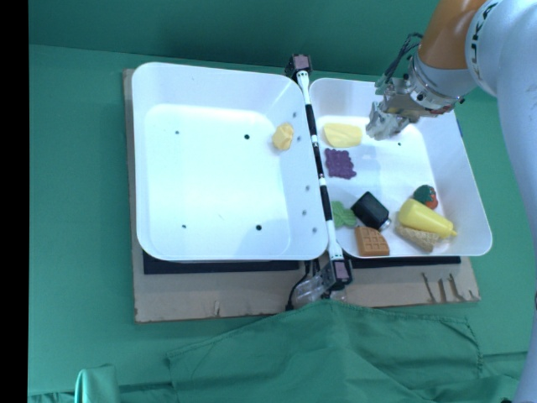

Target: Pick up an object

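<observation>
In the camera view, the grey arm with its orange band (457, 15) reaches in from the right and ends in the hand (384, 126), which hangs over the upper part of the right shallow white bin (466, 193). Whether the hand is apart or together cannot be told from this angle, and nothing shows clamped in it.

Just beside the hand, to its left, lies a pale yellow wedge-shaped piece (342, 134) near the bin's upper left corner. Below that piece sits a purple bunch of toy grapes (340, 163). Further down the bin, near its left wall, a small green leafy piece (344, 215) lies beside a black rectangular block (370, 209), which is tilted. Below the block an orange-brown waffle-like square (371, 241) rests near the bin's lower edge.

Toward the right of the same bin, a red rounded piece with a green top (426, 196) sits just above a yellow cone-shaped piece (424, 217); a tan ridged piece (416, 238) lies under the cone's lower side, touching it.

The left shallow white bin (168, 99) carries a single small yellow-orange lump (284, 137) close to its right wall, well apart from the hand.

A black-and-white striped bar (316, 158) runs between the two bins. Both bins stand on a brown cardboard sheet (168, 296) laid on the green surface (75, 183), and a fold of green cloth (336, 351) covers the near edge.
</observation>
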`<state>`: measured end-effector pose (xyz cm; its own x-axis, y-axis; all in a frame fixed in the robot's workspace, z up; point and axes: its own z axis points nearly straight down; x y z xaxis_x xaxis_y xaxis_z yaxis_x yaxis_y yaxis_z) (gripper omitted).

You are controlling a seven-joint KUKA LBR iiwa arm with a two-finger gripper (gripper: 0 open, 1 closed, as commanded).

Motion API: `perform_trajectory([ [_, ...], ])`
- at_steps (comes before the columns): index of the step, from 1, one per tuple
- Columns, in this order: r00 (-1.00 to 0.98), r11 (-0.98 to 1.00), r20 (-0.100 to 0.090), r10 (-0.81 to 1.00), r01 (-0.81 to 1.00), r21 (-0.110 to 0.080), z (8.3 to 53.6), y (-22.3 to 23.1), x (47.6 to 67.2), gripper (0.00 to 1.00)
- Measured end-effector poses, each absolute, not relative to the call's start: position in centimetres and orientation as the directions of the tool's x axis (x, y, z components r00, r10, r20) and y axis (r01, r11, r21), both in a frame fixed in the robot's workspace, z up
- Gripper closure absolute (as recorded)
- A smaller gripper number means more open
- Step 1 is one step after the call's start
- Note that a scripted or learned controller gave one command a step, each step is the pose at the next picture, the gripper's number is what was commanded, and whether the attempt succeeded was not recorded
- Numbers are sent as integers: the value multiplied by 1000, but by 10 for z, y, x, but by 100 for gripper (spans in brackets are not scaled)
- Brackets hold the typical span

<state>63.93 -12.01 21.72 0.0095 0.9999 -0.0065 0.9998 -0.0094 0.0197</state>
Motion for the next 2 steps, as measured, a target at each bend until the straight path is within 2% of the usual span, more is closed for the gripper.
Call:
perform_trajectory([
  [1, 13, -13, -9, 1000, 1000, 26, 230, -121, 641, 100],
  [2, 4, -4, -4, 1000, 1000, 6, 225, -142, 667, 100],
])
